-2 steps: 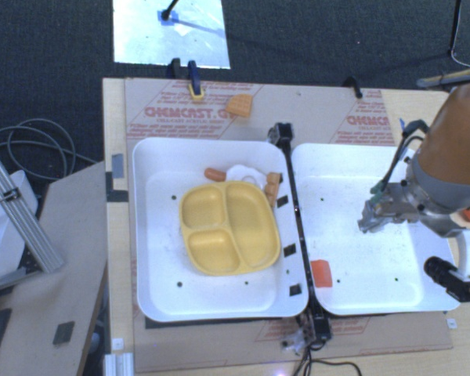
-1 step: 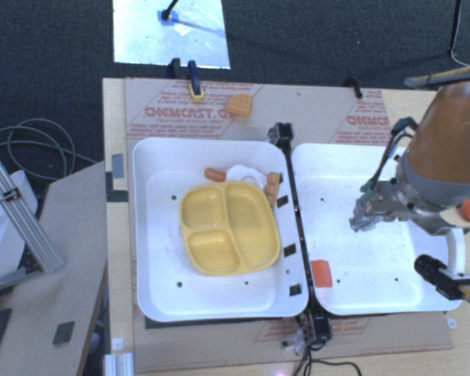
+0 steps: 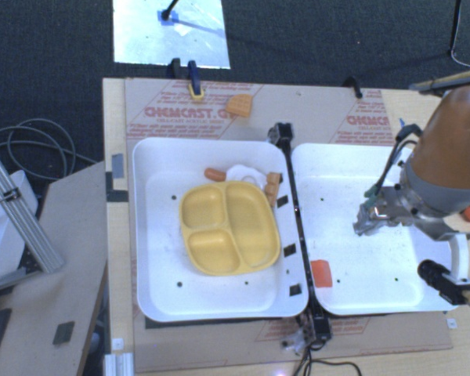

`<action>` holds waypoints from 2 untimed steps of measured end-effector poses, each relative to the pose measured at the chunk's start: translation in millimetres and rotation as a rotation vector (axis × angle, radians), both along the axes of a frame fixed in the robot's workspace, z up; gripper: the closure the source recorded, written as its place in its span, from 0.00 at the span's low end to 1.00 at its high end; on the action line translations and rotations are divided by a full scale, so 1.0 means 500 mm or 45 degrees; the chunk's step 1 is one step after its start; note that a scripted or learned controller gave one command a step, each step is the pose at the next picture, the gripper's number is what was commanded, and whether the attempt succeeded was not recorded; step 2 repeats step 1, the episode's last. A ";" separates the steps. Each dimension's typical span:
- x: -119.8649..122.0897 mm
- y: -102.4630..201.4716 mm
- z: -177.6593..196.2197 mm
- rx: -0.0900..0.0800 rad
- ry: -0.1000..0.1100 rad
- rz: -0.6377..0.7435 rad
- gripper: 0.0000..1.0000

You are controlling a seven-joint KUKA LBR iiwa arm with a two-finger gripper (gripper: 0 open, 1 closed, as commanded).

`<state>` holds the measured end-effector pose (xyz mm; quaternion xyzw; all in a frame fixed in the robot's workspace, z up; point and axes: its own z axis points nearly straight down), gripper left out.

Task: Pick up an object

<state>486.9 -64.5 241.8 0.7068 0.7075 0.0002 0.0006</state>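
Observation:
A yellow divided plate (image 3: 228, 227) lies in the left bin (image 3: 153, 210). Behind it sit a small orange sausage-shaped piece (image 3: 215, 175), a white object (image 3: 244, 174) partly hidden by the plate, and a tan block (image 3: 272, 185) near the bin's right wall. In the right bin (image 3: 337, 178) a red-orange block (image 3: 320, 272) rests near the front left corner. My gripper (image 3: 366, 222) hangs low over the middle of the right bin, well right of the red-orange block, with nothing seen between its fingers.
An orange sponge-like piece (image 3: 239, 105) lies on the board behind the left bin. A yellow and blue clamp (image 3: 194, 81) stands at the board's far edge. A black divider (image 3: 291, 210) runs between the bins. The arm's grey and orange body covers the right bin's right side.

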 end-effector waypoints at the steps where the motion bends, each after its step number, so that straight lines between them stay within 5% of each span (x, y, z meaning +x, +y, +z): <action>1: 0.001 0.018 0.014 0.001 -0.002 0.005 1.00; 2: 0.001 0.018 0.014 0.001 -0.002 0.005 1.00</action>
